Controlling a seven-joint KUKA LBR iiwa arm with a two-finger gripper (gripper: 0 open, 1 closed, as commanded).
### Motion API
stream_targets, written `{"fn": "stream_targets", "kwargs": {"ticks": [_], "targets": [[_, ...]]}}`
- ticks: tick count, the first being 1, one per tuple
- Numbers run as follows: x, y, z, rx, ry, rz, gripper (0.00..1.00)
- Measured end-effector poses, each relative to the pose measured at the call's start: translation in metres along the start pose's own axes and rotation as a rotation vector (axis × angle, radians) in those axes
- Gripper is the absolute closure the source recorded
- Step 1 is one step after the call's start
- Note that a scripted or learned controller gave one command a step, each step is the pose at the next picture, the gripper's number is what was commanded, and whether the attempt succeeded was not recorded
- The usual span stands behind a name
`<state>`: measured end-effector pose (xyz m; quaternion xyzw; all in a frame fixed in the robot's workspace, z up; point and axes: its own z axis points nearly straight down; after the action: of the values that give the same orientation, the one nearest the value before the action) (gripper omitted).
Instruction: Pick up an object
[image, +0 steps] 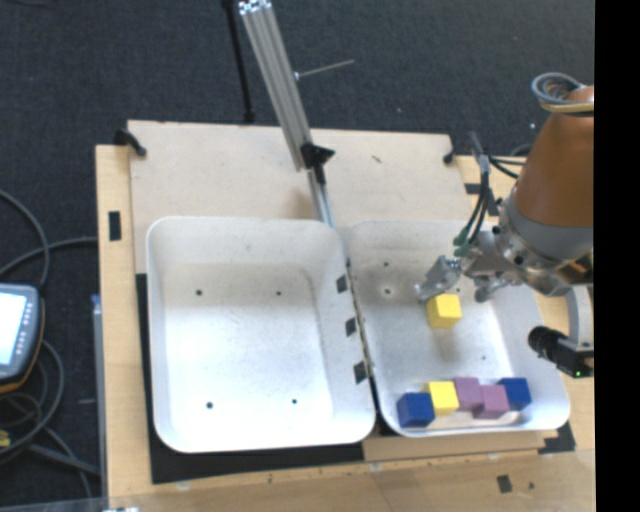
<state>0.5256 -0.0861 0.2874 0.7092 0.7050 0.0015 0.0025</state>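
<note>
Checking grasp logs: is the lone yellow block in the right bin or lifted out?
In. The yellow block sits on the right bin's floor, just below the gripper; whether the gripper touches it, cannot tell.

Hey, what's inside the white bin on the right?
The right bin holds a lone yellow block below the claw, and along the near wall a row of blue, yellow, purple and blue blocks. The arm covers the bin's far right corner.

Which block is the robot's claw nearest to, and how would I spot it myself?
Look in the right-hand bin, just below the gripper. A lone yellow block sits mid-bin there. The other yellow block lies in a row with blue and purple ones along the near wall.
</note>
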Motion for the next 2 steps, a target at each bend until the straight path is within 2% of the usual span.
{"fn": "stream_targets", "kwargs": {"ticks": [1,2], "targets": [[-0.047,0.014,0.087,0.012,-0.001,-0.002,0.0],[-0.083,0.054,0.193,0.001,-0.002,-0.003,0.0]]}}
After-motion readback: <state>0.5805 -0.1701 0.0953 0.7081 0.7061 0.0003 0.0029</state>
